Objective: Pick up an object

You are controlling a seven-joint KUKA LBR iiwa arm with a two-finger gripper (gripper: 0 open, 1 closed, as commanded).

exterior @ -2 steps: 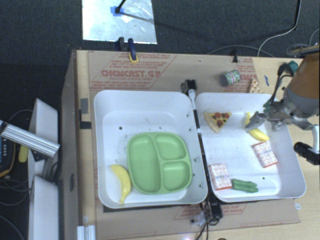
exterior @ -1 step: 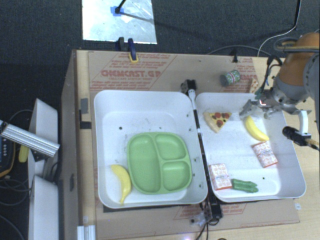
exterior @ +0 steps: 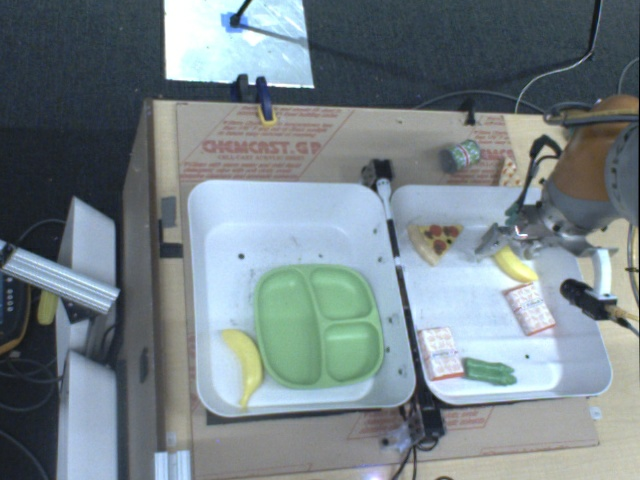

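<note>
Bench surface: brown cardboard sheet (exterior: pixel 300 138) with red print.
Lying directly on it: two shallow white plastic bins (exterior: pixel 215 268) side by side, touching; a small greenish can (exterior: pixel 463 155) resting behind the right one.

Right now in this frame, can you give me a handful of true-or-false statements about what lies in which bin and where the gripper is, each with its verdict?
1. The green divided plate lies in the left bin. True.
2. Both toy bananas lie in the left bin. False: one banana lies there beside the plate; the other banana is in the right bin.
3. The gripper is over the right bin, close to the banana there. True.
4. The toy pizza slice sits on the green plate. False: it lies on the right bin's floor, near its upper left corner.
5. The green pea pod lies in the right bin beside a small printed box. True.
</note>
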